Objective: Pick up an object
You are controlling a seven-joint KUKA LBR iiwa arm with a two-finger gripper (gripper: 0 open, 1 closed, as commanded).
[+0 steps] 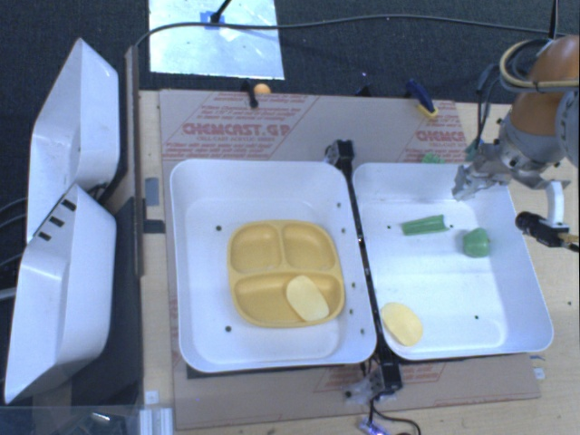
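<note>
Green stick (423, 226), that's probably my closest pick: it lies on the floor of the right bin (507, 333), roughly in the upper middle, tilted a bit. Just beside it to the right sits a rounder green lump (476, 242), and a pale yellow oval piece (401, 323) rests down near the bin's front-left corner. My claw (472, 180) hangs over the bin's back edge, up and right of the stick, nothing in it as far as I can see. Honestly can't tell if it's spread or pressed together, it's too small and blurry.

What could go sideways: the stick looks thin and lies flat, so I'd guess I could skid it away or close on air. The green lump could roll off.

Left bin (195, 270) has a yellow divided tray (258, 252) with another yellow oval (307, 298) in its lower section.

The sheet under both bins reads "CHEMCAST GP" (237, 130) in red, repeated and partly cut off at right.
</note>
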